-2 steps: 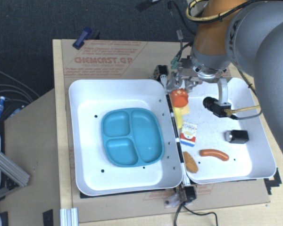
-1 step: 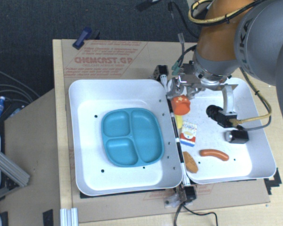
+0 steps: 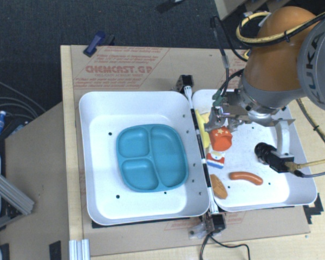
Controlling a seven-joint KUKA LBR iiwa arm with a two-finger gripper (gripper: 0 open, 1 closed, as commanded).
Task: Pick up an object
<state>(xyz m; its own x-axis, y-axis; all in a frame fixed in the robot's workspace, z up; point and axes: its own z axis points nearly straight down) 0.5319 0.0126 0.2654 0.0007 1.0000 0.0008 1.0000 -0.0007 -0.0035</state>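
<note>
Where the arm (image 3: 279, 64) reaches in from the right, its orange band hangs over the far end of the right bin (image 3: 299, 193), and the gripper (image 3: 221, 124) points down into that bin close to its left wall. Directly under the gripper sits an orange-red toy (image 3: 222, 140), upright or nearly so. The gripper's tip looks to be touching the toy's top, or just above it, though the slanted view leaves that unsure. Whether the gripper is spread or closed, I cannot tell, since the wrist hardware hides it.

A small white piece with red and blue marks (image 3: 216, 161) lies just beside the orange-red toy on its near side, apparently touching it. A yellow piece (image 3: 205, 136) runs along the bin's left wall, just beside the toy. Nearer the front corner lies a brown oval piece (image 3: 220, 188), and to its right a toy sausage (image 3: 245, 177) lies lengthwise on the bin floor, apart from the others.

The left bin (image 3: 96, 110) holds a blue divided plate (image 3: 151, 157) with three compartments, flat in the middle of the floor. Both bins rest side by side on the pale bench (image 3: 73, 145), their inner walls touching.
</note>
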